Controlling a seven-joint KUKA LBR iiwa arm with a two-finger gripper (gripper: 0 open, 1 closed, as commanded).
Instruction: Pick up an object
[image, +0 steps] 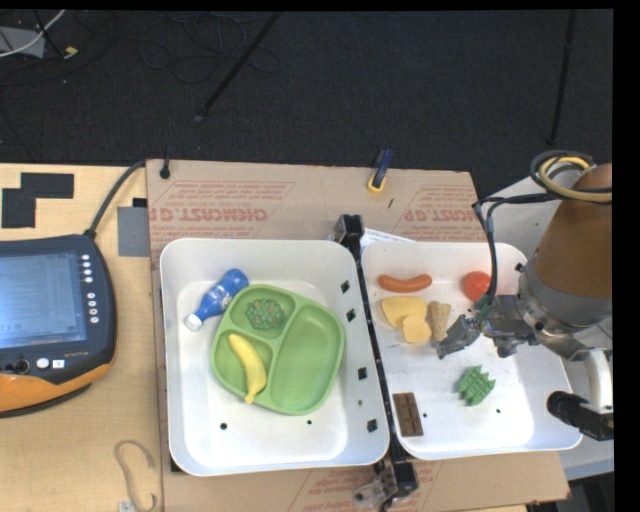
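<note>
In the right bin, we are hovering the tool, seemingly parted and empty, beside the yellow piece; descending squarely should help.

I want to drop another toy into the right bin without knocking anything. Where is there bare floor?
In the right bin, bare floor lies between the brown block and the green toy, and along the front edge. The back half is crowded: sausage, yellow pieces, red item and the gripper.
</note>
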